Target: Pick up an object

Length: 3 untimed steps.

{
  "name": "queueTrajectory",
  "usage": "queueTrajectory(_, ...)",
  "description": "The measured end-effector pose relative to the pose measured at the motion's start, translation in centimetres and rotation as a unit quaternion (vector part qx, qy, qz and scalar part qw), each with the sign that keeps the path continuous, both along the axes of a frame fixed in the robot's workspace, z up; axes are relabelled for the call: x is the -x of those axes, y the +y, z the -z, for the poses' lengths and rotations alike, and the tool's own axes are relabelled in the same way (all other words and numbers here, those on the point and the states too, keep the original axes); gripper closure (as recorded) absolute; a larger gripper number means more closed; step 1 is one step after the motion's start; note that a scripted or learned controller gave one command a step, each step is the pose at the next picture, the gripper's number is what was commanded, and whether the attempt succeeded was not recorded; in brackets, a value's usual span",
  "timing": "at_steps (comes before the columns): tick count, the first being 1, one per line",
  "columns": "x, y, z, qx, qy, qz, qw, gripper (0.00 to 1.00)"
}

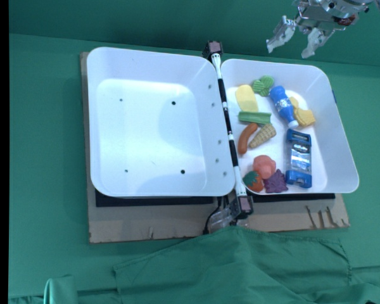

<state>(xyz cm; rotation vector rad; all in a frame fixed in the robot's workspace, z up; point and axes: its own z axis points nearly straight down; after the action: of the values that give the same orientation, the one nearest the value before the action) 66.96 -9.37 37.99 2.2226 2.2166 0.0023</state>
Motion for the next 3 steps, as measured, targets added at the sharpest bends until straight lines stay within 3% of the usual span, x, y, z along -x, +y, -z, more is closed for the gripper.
queueTrajectory(1,-3.0,-4.5,8.3,0.0011,0.004,0.002,1.0,0.0)
queueTrajectory(2,-2.9,-6.5,18.5,-0.0001,0.005,0.001,1.0,0.0)
queueTrajectory(3,-3.0,-5.2,19.1,0.0047,0.003,0.001,1.0,0.0)
